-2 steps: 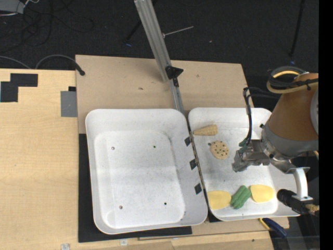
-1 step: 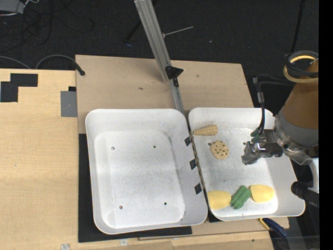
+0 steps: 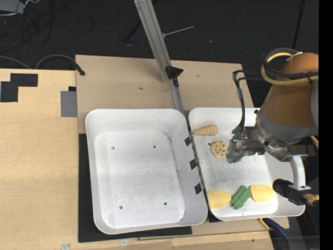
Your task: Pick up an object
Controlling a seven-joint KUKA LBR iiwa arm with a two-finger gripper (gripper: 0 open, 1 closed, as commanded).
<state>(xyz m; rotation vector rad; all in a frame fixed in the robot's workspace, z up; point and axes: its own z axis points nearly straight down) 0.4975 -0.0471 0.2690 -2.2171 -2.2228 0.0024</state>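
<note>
Now the hand (image 3: 237,154) hangs low in the right bin (image 3: 260,204), its grip state impossible to tell, with the cookie (image 3: 218,149) lying just to its left near frame centre-right.

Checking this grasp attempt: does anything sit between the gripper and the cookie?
Nothing visible does. The gripper hangs right beside the cookie in the right bin; the cone-shaped piece lies off to the far side.

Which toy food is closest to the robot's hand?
The round cookie with dark chips, just left of the gripper. The cone sits farther up, and the two yellow pieces and green one lie along the bin's near edge.
</note>
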